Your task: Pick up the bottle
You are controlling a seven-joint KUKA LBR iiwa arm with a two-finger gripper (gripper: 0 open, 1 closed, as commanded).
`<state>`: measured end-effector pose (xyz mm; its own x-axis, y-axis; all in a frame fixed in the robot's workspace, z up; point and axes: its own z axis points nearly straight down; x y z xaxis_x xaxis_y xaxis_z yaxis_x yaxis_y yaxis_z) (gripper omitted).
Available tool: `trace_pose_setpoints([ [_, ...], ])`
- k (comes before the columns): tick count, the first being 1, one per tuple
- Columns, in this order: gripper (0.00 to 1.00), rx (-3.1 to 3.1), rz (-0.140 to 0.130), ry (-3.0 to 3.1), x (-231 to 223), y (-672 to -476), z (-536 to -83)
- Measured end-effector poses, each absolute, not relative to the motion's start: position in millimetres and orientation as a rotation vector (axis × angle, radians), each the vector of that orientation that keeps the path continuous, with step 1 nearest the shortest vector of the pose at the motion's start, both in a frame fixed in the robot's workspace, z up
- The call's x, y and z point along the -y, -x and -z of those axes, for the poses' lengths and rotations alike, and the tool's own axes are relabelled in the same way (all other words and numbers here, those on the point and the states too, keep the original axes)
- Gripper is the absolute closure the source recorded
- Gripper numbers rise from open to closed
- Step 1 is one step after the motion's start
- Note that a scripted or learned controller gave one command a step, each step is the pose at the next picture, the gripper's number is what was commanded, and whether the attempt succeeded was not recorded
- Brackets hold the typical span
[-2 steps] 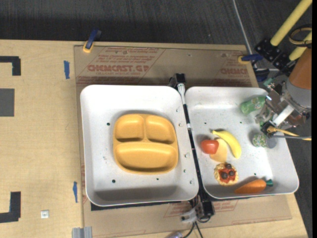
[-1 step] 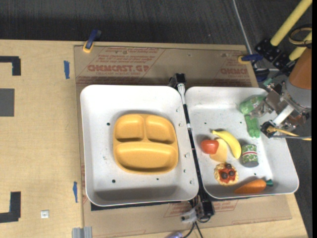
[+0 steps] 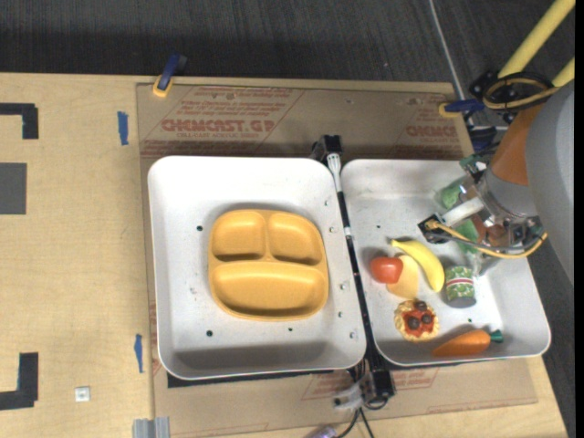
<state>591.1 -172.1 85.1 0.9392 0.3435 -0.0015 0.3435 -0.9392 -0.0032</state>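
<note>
1. At the lower right of the frame, an orange carrot [image 3: 464, 341] lies along the near wall of the right bin [image 3: 534, 322].
2. Just above and left of it sits a small round tart [image 3: 416, 319] topped with dark berries. To the tart's upper right stands a small green-labelled container [image 3: 461, 286].
3. A red tomato [image 3: 387, 268] touches a yellow banana [image 3: 422, 261], which lies slanted in the middle of that bin.
4. The left bin [image 3: 173, 272] holds a yellow divided plate [image 3: 268, 263] at its centre.
5. The gripper [image 3: 474, 219] is low in the upper right part of the right bin, just above the banana. I cannot tell whether it is apart or together.
6. The green bottle [image 3: 453, 193] lies just beside the gripper, to its upper left, partly hidden. I cannot tell whether they touch.
7. The grey arm [image 3: 557, 153], with its orange band, fills the right edge.
8. Both bins rest on the brown desk [image 3: 73, 245], and a blue clamp [image 3: 169, 73] sits at its upper left.
</note>
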Motion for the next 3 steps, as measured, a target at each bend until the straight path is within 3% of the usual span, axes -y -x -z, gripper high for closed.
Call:
trace_pose_setpoints([
  [1,0.00,0.615,-0.001,3.080,112.2,-607.3,-177.3],
  [2,0.00,0.315,-0.007,3.122,105.0,-580.1,-123.0],
  [3,0.00,0.315,0.001,3.125,42.4,-606.2,-327.8],
])
